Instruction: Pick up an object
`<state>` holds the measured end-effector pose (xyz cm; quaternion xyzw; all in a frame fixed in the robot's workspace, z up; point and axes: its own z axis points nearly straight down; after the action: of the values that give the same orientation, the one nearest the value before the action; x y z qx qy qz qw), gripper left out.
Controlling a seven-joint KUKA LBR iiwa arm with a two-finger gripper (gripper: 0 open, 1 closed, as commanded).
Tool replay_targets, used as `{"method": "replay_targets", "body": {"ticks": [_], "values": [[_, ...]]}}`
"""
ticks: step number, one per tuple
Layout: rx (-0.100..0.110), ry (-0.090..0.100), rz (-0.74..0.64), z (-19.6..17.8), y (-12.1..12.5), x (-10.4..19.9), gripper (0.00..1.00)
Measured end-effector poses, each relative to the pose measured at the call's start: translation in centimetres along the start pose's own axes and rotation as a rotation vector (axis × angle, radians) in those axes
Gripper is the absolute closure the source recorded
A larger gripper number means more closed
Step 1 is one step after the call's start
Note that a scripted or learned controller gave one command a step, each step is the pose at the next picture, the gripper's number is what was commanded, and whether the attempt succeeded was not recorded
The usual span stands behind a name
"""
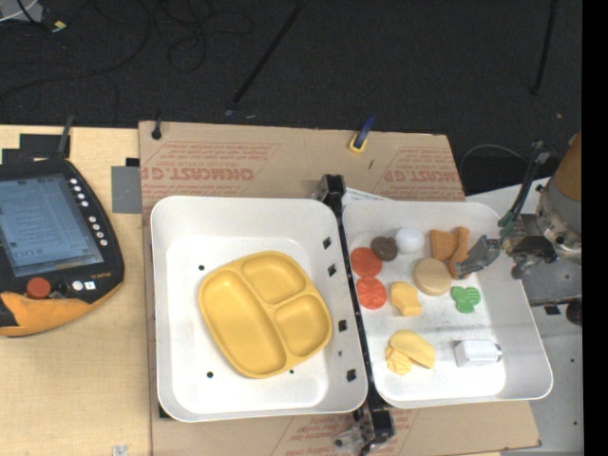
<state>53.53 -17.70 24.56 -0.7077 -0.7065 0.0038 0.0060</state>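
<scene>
The counter (76,388) is pale wood, and a sheet of printed cardboard (256,164) lies on it under two white bins. Behind it the room is dark, with black cables trailing across the floor. A handheld control tablet (52,245) sits on the counter at the far left.

The left bin (180,226) holds a yellow divided plate (264,312). The right bin (518,378) holds the small objects: two red discs (369,278), a brown ball (384,248), a white ball (409,240), an orange piece (448,244), a tan round piece (432,276), a green piece (465,298), yellow pieces (409,350) and a white block (476,352).

The hand (480,255) reaches over the right bin's far right edge, just beside the orange piece. It is dark and small here, and whether it is spread or closed cannot be told. The arm behind it is cut off at the right.
</scene>
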Motion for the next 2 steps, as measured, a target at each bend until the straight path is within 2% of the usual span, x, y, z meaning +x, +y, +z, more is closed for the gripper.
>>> {"method": "replay_targets", "body": {"ticks": [1,2], "values": [[-0.011,-0.002,-0.002,-0.7,0.2,0.0,0.00],[-0.007,-0.001,-0.003,3.7,0.1,-0.1,0.00]]}}
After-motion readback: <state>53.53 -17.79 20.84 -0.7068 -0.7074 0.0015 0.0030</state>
